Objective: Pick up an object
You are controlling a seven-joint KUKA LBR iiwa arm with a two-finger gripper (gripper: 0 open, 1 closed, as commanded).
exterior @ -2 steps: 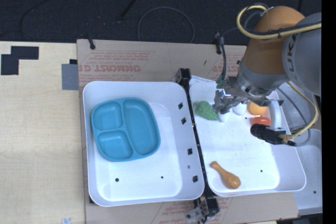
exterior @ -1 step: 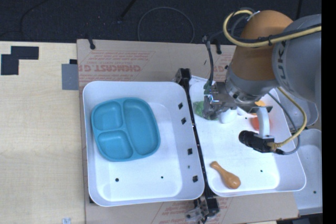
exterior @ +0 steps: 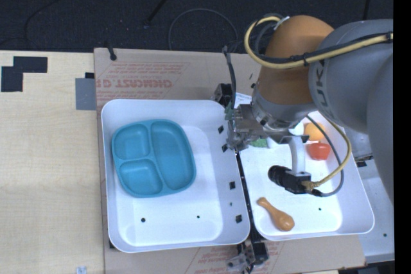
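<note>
We see our end effector point(exterior: 239, 131) low at the left edge of the right bin point(exterior: 359, 215), but we cannot tell its state. The nearest candidate, a tan pear-shaped object point(exterior: 277, 214), lies toward five o'clock from it, well apart, its long axis running ten to four o'clock

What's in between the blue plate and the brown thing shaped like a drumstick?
In the camera view, bare white bin floor and the two bins' meeting rims, with small black clips along them, lie between the blue plate and the drumstick-shaped thing.
</note>
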